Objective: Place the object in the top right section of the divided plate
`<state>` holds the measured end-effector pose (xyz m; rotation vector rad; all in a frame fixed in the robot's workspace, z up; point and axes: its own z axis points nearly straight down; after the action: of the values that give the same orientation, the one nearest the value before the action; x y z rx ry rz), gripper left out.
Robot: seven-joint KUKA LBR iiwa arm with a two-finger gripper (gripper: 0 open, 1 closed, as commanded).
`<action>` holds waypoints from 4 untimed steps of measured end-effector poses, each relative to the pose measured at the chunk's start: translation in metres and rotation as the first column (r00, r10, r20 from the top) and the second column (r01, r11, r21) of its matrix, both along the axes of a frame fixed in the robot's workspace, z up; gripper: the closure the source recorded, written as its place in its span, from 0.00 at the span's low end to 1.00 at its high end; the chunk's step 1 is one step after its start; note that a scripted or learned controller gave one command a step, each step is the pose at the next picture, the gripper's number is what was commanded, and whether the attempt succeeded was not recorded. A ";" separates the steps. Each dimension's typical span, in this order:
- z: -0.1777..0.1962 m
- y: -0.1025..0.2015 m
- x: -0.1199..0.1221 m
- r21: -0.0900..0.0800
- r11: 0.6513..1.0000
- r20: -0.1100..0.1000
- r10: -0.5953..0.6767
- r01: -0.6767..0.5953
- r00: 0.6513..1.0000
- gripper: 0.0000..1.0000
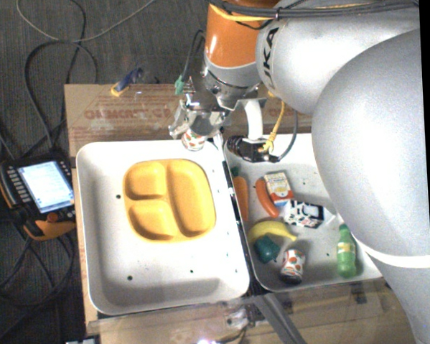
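The end effector hangs clamped on a small red-spotted white can above the left bin's far right corner, near the yellow divided plate, seemingly carrying it over for placing.

Bright overhead light, glare on the white bins, slightly soft focus.

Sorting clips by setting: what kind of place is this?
Probably a robotics lab: a robot arm over two white bins of toy food, a control tablet and loose cables on the floor.
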<state>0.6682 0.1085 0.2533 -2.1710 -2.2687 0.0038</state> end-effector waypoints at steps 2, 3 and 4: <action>-0.025 0.050 0.000 -0.003 0.995 -0.001 0.098 -0.098 0.995 1.00; 0.003 0.053 -0.013 0.001 0.997 -0.001 0.083 -0.083 0.997 1.00; -0.007 0.043 0.000 -0.004 0.994 0.000 0.112 -0.112 0.994 1.00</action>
<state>0.6683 0.1518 0.2463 -2.0415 -2.3893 0.0080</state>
